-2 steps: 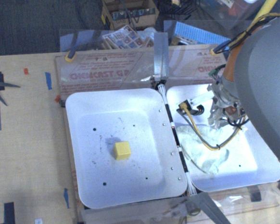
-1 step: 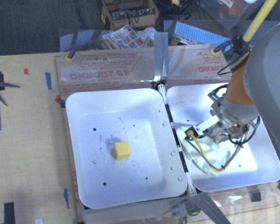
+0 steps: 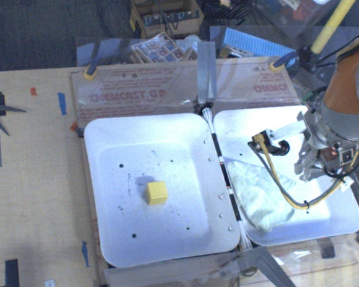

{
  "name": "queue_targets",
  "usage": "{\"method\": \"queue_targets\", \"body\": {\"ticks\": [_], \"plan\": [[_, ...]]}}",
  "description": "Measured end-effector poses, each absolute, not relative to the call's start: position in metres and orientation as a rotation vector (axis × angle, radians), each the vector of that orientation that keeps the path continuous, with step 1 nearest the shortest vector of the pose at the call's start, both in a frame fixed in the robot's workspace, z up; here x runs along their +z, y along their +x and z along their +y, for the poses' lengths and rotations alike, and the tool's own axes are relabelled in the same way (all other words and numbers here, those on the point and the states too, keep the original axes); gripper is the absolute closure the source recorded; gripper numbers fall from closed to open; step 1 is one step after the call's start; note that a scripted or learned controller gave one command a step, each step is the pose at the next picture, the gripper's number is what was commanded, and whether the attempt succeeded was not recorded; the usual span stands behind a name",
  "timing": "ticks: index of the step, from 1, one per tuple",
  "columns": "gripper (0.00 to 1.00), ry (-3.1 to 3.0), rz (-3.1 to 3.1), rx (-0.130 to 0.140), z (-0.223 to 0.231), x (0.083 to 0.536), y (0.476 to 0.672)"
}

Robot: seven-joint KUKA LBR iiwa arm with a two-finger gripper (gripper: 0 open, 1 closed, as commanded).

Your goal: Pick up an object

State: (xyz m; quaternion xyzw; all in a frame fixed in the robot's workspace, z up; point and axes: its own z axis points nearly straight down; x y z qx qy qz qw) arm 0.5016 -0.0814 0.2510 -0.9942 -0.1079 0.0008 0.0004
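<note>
Two white bins side by side on a bench. Left bin (image 3: 105,139) holds one yellow block (image 3: 157,193), a small cube, a little near of the bin's centre, sitting alone on the floor with a few dark specks scattered around it. Right bin (image 3: 240,124) holds one pale cloth (image 3: 254,192), crumpled, lying along the left wall and running to the near left corner.

Arm (image 3: 346,96) enters from the right, grey with an orange band, above the right bin's right half. Gripper (image 3: 310,163) sits low on the arm over the right bin, well apart from the block and to the right of the cloth. Jaw state: cannot tell; the fingers are lost among the wrist hardware. One yellow cable (image 3: 280,184) loops from a black fitting (image 3: 272,143) near the bin's centre, down across the cloth's edge and back up to the wrist.

Writing: clear sheet (image 3: 138,90) at the far side of the bins carries reddish print, upside down and not readable with any certainty. A printed packet (image 3: 153,49) lies beyond it; text too small.

Bench (image 3: 28,182), left part: two blue tape marks, one small red mark, several dark shapes at the left edge.
</note>
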Motion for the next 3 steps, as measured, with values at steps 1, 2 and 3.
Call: {"method": "queue_targets", "body": {"ticks": [1,2,3], "plan": [[1.0,-3.122,-0.343,0.005,-0.08,0.26,0.502],[1.0,-3.121,-0.347,0.008,-0.08,0.27,0.503],[1.0,-3.115,-0.407,-0.001,-0.027,0.345,0.488]]}}
